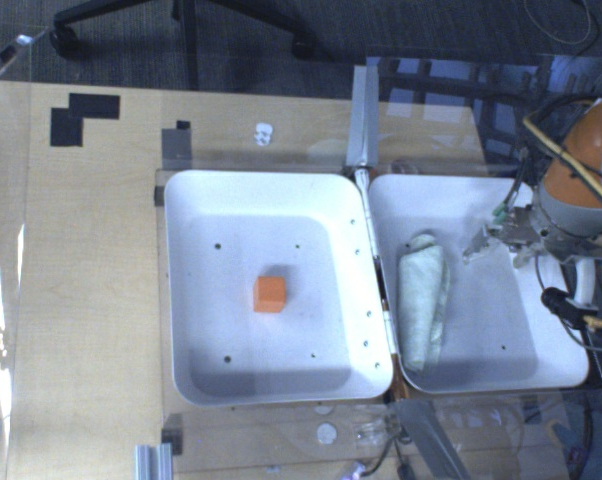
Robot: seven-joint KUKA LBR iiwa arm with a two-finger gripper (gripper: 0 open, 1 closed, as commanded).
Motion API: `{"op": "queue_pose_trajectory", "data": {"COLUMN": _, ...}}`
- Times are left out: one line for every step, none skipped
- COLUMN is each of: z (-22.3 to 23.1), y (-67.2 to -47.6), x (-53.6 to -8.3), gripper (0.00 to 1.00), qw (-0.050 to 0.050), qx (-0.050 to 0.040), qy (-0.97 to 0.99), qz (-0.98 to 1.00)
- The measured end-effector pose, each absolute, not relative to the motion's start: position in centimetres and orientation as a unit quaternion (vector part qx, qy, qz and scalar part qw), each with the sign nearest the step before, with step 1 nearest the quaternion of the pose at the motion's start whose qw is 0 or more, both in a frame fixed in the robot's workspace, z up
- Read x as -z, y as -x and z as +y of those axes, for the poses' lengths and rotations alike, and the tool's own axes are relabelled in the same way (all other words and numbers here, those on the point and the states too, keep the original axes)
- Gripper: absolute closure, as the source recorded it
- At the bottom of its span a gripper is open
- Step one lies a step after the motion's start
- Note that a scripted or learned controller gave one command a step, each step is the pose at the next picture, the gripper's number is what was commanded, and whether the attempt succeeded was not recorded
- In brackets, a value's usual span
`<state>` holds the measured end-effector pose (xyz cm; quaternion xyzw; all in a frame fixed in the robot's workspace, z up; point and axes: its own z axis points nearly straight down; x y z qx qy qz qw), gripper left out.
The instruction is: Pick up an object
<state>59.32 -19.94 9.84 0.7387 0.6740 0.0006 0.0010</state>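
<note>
Rolled cloth [422, 298] lying along right bin's [501, 368] left wall; orange cube [270, 294] sitting mid left bin [196, 368]; claw [508, 236] hovering over right bin, grip state unclear.

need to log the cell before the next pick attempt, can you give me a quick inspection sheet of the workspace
surface: light wooden bench bearing two shallow white bins side by side, left bin and right bin
job's things: orange cube lying near the middle of the left bin; rolled pale cloth lying lengthwise in the right bin, near its left wall
clutter: black L-shaped marks and a small white object on the bench behind the left bin
grippers: hand over the right bin's right side, apart from both things; open or shut cannot be told
cables: yellow and black cables run along the arm; a thin loop lies on the floor
surroundings: dark carpet, chair base behind the bench
</note>
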Motion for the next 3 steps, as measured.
{"op": "queue_pose_trajectory", "data": {"z": -19.9, "y": -59.5, "x": -11.0, "gripper": 1.0, "qw": 0.003, "qx": -0.0022, "qy": -0.738, "qz": 0.674}}
{"op": "queue_pose_trajectory", "data": {"z": -16.4, "y": -60.0, "x": -14.9, "gripper": 1.0, "qw": 0.002, "qx": -0.0017, "qy": -0.731, "qz": 0.682}}
{"op": "queue_pose_trajectory", "data": {"z": -14.7, "y": -66.3, "x": -18.9, "gripper": 1.0, "qw": 0.002, "qx": -0.0016, "qy": -0.751, "qz": 0.661}}
